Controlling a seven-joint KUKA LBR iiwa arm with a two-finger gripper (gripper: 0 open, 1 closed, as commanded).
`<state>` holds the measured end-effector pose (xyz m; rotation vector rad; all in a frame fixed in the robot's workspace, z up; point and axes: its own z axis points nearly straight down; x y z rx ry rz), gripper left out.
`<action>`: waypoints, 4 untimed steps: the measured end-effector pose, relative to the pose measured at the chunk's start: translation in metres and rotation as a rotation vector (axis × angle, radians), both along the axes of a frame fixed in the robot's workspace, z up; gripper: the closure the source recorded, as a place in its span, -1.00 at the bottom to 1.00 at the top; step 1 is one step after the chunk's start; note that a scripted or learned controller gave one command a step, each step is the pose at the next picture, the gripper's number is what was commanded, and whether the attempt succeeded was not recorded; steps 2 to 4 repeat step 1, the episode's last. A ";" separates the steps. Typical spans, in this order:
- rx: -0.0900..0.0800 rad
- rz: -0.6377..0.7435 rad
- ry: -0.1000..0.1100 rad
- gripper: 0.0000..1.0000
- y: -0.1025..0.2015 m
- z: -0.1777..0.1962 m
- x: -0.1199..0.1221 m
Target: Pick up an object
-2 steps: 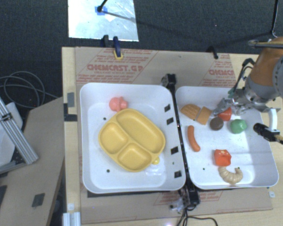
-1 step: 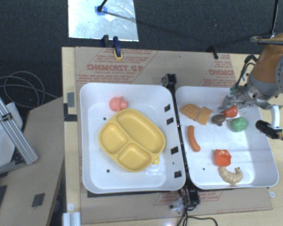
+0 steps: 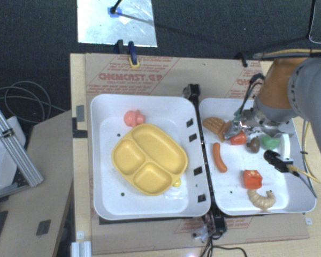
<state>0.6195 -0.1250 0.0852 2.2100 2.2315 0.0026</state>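
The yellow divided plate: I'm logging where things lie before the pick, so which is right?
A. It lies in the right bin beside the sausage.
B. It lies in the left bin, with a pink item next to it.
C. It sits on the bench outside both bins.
B: the yellow divided plate lies inside the left bin, and the pink item sits by its upper-left edge.

The thick, rounded grey metal arm carries a broad orange band above its wrist. Thin dark cables run down beside the metallic, silvery gripper.
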 end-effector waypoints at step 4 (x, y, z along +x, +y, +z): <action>0.002 0.001 -0.006 1.00 0.064 0.106 -0.029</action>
